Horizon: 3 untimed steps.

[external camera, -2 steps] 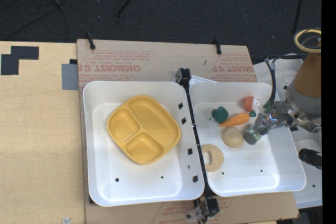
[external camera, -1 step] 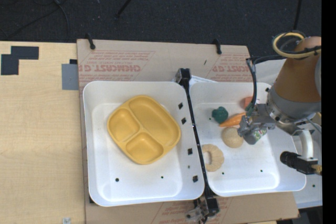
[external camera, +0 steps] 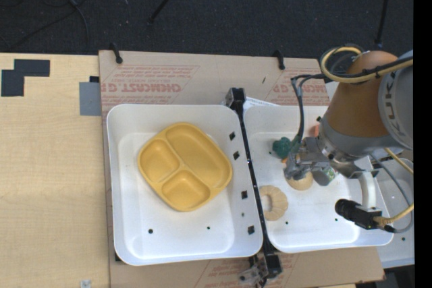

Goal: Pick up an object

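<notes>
Overhead, two white bins sit side by side across the middle of the frame. The left bin [external camera: 169,239] holds one yellow plate [external camera: 185,165] with three compartments, lying flat in its upper half.

The right bin [external camera: 310,233] holds three loose things that can be counted. One tan ring [external camera: 281,202] lies flat near the divider, at the bin's lower left. One teal lump [external camera: 282,145] sits above it, toward the upper left. One round tan piece [external camera: 299,181] lies between them, a little to the right.

One grey arm [external camera: 361,104] comes in from the right. Its gripper [external camera: 305,165] is low over the round tan piece and just right of the teal lump. Whether the gripper is open, closed or holding anything cannot be told.
</notes>
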Available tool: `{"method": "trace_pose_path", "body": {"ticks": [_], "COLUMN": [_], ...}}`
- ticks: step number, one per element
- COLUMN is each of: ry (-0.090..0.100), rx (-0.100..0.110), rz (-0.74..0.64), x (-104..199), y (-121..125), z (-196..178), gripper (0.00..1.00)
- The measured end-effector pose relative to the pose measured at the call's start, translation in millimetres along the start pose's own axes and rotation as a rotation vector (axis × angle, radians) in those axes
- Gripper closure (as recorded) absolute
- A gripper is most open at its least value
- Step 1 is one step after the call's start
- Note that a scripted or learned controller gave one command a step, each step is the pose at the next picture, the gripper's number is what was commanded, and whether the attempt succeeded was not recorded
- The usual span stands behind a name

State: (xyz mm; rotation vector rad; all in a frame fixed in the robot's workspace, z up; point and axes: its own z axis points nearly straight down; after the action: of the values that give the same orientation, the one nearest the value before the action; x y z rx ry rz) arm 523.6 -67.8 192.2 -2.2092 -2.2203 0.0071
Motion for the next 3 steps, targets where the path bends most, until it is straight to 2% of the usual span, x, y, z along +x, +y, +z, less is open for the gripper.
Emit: {"method": "trace_pose_path", "body": {"ticks": [1,2,3], "ry": [0.0,-0.002,-0.003], "rx": [-0.001,-0.001,0.002], "rz": [-0.001,-0.001,0.0], "x": [62,109,162], "y": [-5,-17,-23], "z": [-7,-19,-11], "gripper": [1.0,1.0,1.0]}}
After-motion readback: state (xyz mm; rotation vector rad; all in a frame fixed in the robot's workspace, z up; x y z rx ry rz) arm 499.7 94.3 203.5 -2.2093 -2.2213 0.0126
